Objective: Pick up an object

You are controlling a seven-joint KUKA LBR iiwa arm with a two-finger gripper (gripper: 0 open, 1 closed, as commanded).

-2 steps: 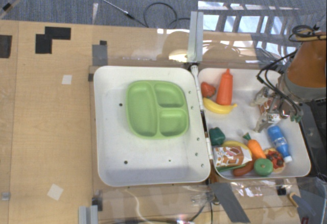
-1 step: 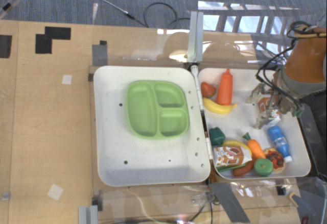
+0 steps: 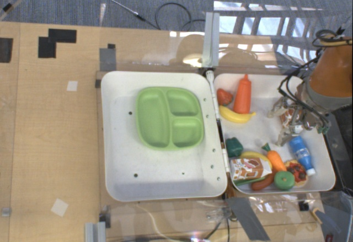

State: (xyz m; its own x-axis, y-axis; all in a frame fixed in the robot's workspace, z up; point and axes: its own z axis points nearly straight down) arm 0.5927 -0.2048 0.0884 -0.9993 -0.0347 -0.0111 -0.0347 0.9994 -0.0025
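Green toy apple point(image 3: 284, 180) sits at the near edge of the right white bin point(image 3: 330, 180), below and slightly left of the pincer point(image 3: 292, 125). Just left of the apple lie a brown sausage point(image 3: 262, 182) and a small printed carton point(image 3: 251, 169), with an orange carrot point(image 3: 276, 160) angled above them. A blue bottle point(image 3: 303, 154) lies just below the pincer, near its right side. A dark green block point(image 3: 234, 148) rests lower left of the pincer, beside the bin's divider wall. Farther left and slightly higher, an upright orange bottle point(image 3: 242, 94) stands touching a yellow banana point(image 3: 237, 116), and a red piece point(image 3: 224, 96) sits just left of that bottle. The pincer hangs low over the upper right part of this bin, under the arm's orange band point(image 3: 333, 73), with a brownish object pressed against it; whether its fingers are spread or closed cannot be told, nor whether they grip anything. Well to the left, the second white bin point(image 3: 116, 141) holds a green divided plate point(image 3: 169, 117). Both bins rest on a pale wooden tabletop point(image 3: 49, 136).
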